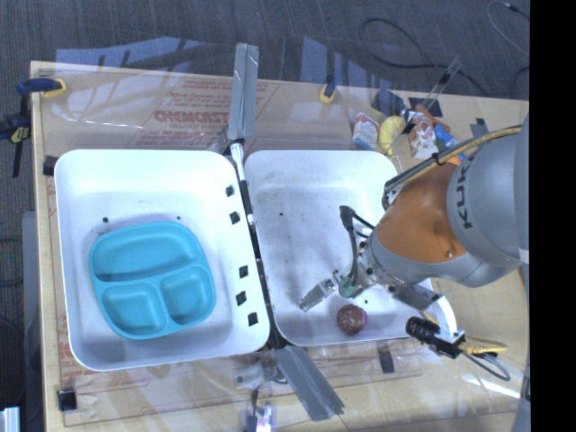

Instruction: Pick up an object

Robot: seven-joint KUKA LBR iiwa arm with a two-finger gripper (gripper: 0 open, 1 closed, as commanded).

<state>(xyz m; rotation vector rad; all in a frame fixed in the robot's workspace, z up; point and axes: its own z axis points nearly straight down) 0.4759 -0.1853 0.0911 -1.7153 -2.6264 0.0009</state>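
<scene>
The arm [468, 214] bends low over the right bin [297, 178], gripper [317, 295] open, empty, beside a brown ball [351, 319].

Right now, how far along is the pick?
Done: the arm is down in the right bin, tool low near the floor. In hand: nothing seen gripped. Left: the dark round ball lies beside the tool, ungrasped; the blue tray sits in the left bin.

Glossy blue plastic tray [151, 277] in smooth white plastic bin [76, 187].
</scene>
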